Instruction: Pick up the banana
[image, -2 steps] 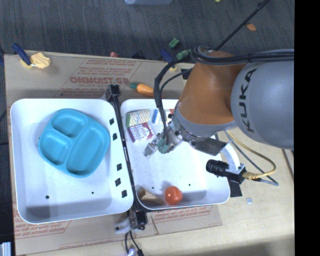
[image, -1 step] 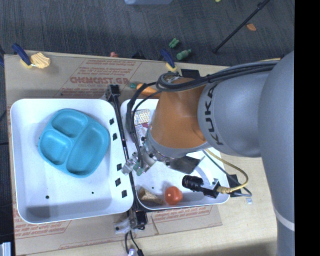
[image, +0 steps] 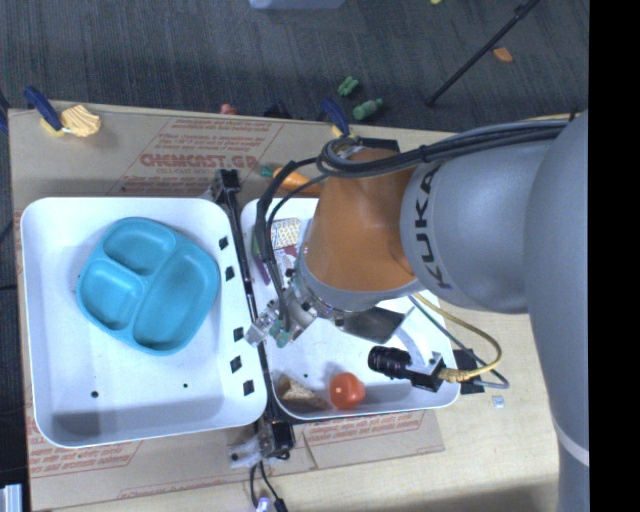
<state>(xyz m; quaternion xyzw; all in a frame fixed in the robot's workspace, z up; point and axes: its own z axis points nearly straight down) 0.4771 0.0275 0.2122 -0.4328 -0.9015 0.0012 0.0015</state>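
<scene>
While the arm (image: 470, 220) reached in from my right, it covered most of the right bin (image: 330, 358). End effector (image: 280, 325) sat low near that bin's left wall, by the divider between the bins; I couldn't tell its state from this angle. Banana: a yellow-orange sliver (image: 293, 181) showed at the right bin's far edge, mostly hidden behind the orange band, and I couldn't confirm that was it. Red tomato-like ball (image: 346, 390) and a brownish item (image: 300, 393) lay at the right bin's near edge. Left bin (image: 60, 330) held a blue divided plate (image: 150, 285). Both bins sat on the desk (image: 180, 150).
</scene>
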